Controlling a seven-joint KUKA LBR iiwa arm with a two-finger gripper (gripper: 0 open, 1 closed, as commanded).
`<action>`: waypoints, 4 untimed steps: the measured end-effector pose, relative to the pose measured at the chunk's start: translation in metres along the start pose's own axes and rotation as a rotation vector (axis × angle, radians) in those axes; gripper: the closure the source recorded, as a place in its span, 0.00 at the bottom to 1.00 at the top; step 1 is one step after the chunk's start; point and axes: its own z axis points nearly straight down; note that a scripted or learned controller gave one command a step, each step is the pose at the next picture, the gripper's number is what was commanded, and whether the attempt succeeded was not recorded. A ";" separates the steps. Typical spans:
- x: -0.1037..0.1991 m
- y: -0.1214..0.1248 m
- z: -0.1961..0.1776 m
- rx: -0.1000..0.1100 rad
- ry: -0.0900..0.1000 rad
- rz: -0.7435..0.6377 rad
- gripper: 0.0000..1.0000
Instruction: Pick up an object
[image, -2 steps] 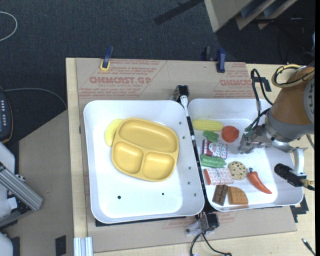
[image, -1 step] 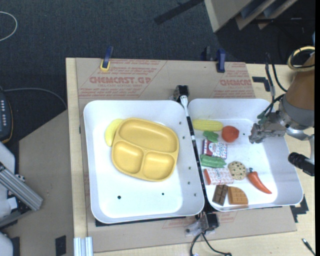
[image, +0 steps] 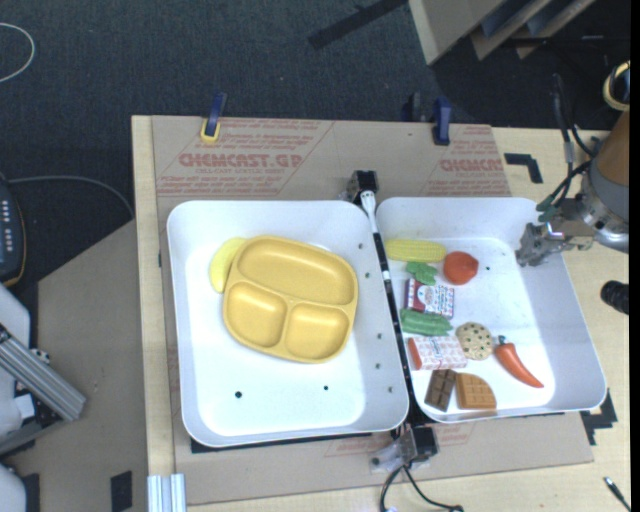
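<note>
Nearest, chocolate (image: 440, 388) and waffle (image: 476, 392) look light, stiff and flat, best pinched across their edges, while whether the gripper (image: 533, 246) is open I cannot tell.

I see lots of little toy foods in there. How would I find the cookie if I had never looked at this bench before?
Start at the right bin, the one packed with toy food beside the bin holding the yellow tray. Look toward its near edge, between the red pepper and the small red-and-white packet. The cookie is the round tan disc with dark specks, unlike the square waffle just below it.
</note>
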 end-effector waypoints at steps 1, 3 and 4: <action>0.000 0.001 -0.018 0.003 0.001 0.000 1.00; 0.095 0.010 -0.005 0.010 0.005 -0.005 1.00; 0.142 0.015 -0.015 0.005 0.005 -0.005 1.00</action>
